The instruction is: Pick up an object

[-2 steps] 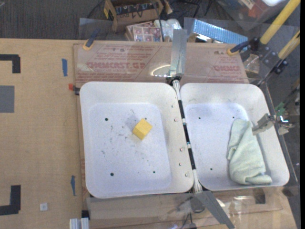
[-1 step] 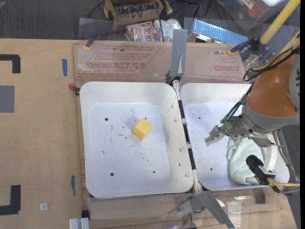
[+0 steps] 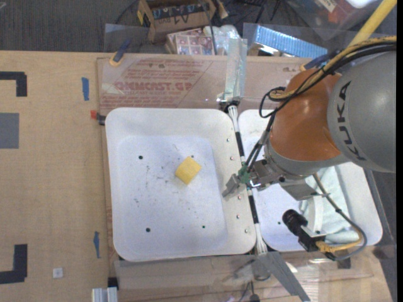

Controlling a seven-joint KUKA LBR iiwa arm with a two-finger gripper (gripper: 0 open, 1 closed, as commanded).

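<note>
A small yellow block [image 3: 187, 170] lies near the middle of the left white bin [image 3: 126, 137], tilted a little. My gripper [image 3: 233, 186] hangs over the right rim of that bin, close to the divider between the two bins. It is to the right of the block and slightly nearer the front, well apart from it. Nothing shows in its grasp. The grey arm with its orange band [image 3: 302, 128] covers much of the right bin [image 3: 371, 225].
A pale crumpled thing [image 3: 332, 228] lies in the right bin's front part, partly under the arm. Dark specks mark the left bin's floor. Cardboard and a clear sheet [image 3: 164, 83] lie behind the bins.
</note>
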